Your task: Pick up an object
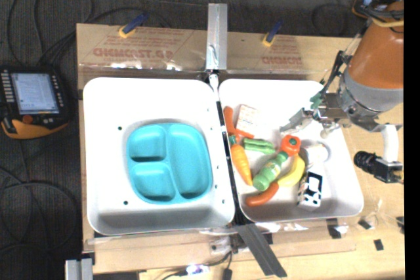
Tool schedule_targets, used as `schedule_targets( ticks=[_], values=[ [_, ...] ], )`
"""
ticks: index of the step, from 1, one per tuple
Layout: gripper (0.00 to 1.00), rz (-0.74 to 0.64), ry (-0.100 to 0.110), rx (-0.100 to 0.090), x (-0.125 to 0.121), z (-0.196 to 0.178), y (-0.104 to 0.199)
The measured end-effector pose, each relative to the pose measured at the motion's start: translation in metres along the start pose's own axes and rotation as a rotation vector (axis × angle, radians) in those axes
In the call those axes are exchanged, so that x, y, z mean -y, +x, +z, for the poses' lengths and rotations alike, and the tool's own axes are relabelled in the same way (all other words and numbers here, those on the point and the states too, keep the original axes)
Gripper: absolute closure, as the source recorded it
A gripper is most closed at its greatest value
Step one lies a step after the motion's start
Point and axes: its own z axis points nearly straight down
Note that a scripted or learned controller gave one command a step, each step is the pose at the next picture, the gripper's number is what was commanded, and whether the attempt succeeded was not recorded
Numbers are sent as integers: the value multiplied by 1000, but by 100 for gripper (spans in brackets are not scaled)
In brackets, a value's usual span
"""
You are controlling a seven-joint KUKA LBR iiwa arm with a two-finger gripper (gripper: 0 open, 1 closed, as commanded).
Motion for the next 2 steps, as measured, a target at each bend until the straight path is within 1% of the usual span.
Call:
schedule_targets(
  ticks=[1, 2],
  values=[
    [0, -130, -14, 3, 0, 170, -19],
    [0, -229, -7, 3, 3, 167, -39]
  ],
)
